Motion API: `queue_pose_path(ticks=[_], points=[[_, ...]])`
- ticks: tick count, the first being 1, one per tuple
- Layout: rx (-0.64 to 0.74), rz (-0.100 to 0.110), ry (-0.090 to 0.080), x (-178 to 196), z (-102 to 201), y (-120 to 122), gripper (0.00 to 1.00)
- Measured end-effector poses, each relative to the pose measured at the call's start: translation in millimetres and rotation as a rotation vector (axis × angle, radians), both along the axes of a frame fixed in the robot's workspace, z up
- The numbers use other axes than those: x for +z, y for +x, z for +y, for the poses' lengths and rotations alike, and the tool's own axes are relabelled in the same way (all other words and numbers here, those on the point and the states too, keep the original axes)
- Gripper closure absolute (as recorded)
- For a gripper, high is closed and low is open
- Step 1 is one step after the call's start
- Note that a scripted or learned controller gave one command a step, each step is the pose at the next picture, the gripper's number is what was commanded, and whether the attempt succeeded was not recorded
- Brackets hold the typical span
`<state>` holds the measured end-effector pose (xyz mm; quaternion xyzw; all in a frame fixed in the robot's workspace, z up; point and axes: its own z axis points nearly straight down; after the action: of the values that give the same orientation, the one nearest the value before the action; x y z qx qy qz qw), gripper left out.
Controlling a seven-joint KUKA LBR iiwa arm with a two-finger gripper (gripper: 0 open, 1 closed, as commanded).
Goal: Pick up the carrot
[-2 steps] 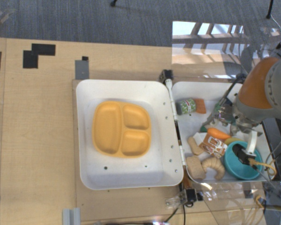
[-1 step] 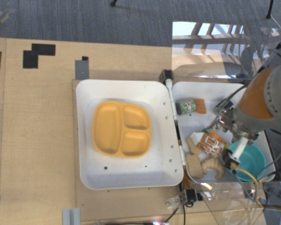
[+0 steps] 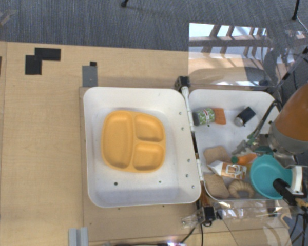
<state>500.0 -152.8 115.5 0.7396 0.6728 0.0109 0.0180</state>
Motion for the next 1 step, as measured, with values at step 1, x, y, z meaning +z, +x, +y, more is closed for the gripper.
queue_pose_path(ticks=[1], points=[[-0.128, 0.011, 0.009, -26.0, -9.9, -2.4, 0.0]])
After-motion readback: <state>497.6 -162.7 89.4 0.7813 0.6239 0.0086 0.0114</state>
